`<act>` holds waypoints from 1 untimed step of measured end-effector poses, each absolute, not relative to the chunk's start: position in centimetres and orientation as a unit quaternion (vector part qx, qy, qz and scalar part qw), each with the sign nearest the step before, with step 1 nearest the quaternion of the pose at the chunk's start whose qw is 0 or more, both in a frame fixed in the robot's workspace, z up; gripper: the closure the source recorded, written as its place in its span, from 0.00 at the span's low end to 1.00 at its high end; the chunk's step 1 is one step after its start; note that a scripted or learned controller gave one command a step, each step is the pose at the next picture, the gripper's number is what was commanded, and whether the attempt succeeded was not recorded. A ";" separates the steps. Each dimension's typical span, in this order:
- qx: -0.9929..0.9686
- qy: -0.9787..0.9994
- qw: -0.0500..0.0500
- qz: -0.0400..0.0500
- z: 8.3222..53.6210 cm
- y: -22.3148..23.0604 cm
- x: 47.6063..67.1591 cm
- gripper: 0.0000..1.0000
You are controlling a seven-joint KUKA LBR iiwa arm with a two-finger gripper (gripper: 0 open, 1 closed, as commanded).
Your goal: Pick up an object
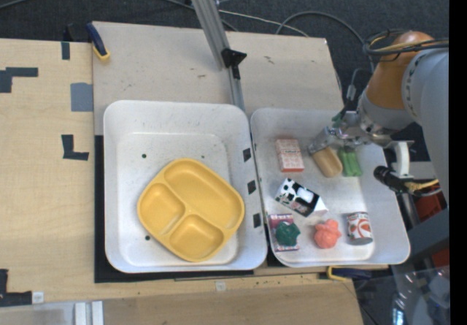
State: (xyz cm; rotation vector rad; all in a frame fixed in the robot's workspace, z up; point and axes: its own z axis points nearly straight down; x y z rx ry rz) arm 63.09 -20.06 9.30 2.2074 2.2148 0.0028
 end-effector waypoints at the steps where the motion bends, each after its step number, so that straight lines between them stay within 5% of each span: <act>1: 0.705 0.709 0.008 0.002 10.5 -19.9 63.2 1.00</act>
